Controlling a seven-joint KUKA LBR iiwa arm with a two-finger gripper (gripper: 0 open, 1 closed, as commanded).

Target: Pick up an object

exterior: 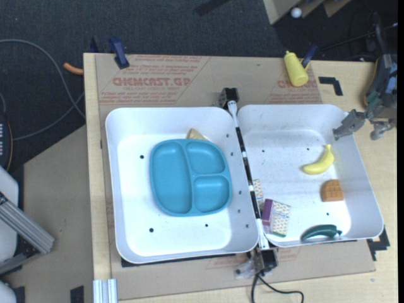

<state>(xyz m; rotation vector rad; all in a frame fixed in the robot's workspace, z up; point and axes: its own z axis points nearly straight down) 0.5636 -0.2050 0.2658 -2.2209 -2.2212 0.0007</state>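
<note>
The banana (319,161), small and yellow, lies curved in the right bin (297,115), toward its right half and on the bin floor. Just below it, apart from it, sits a brown waffle-like square (332,190). Along the bin's lower edge rests a green ring-shaped object (320,234), and to its left, near the lower left corner, lies a small patterned packet (276,216) with a purple side. A second small patterned piece (256,189) lies against the bin's left wall, above the packet.

The gripper (363,122) hangs over the upper right rim of the right bin, above and to the right of the banana and well apart from it. Its two fingers stand spread, with nothing between them.

The left bin (126,131) holds a blue divided plate (189,176) with three compartments, set near the bin's centre. A tan corner of some object (196,134) shows just behind the plate's upper edge; the rest is hidden.

Both bins rest side by side on a cardboard sheet (158,74) bearing red print. A yellow bottle (295,69) lies on the sheet beyond the right bin.
</note>
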